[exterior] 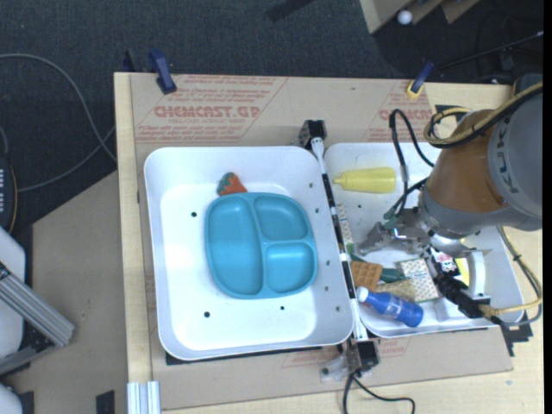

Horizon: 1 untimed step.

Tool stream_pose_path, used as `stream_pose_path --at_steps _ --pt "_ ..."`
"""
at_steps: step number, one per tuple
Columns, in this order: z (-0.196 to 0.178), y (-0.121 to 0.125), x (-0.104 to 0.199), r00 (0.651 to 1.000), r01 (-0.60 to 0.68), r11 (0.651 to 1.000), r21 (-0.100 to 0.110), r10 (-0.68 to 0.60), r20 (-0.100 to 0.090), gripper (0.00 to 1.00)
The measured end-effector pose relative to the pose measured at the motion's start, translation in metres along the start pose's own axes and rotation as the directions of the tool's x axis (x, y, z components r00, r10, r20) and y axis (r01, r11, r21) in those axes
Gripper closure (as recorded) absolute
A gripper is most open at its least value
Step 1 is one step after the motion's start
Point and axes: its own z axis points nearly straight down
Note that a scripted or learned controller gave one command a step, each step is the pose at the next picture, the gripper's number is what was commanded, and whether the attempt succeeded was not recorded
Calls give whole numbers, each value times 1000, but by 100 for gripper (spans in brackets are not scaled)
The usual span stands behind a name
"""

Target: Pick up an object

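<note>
Cardboard (216, 110) beneath the bins reads "CHEMCAST GP"; whether the hand (379, 238) is wide or narrow is unclear.

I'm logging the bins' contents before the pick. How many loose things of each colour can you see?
Blue: 2, tray and bottle
Yellow: 1, bottle
Orange-and-green: 1, toy
Tan: 1, waffle
Total: 5; others by the arm are too cluttered to tell.

I see the scene evenly lit from above, quite bright. The white bins (172, 231) look almost washed out, with soft glare on the blue tray (259, 244). Shadows are weak. The picture is a little soft, and the dark floor (60, 24) shows little detail.
</note>
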Motion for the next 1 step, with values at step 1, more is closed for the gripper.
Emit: stream_pose_path --at_steps 1 --pt "-50 89 -61 1000 1 1000 -6 -1 3 0"
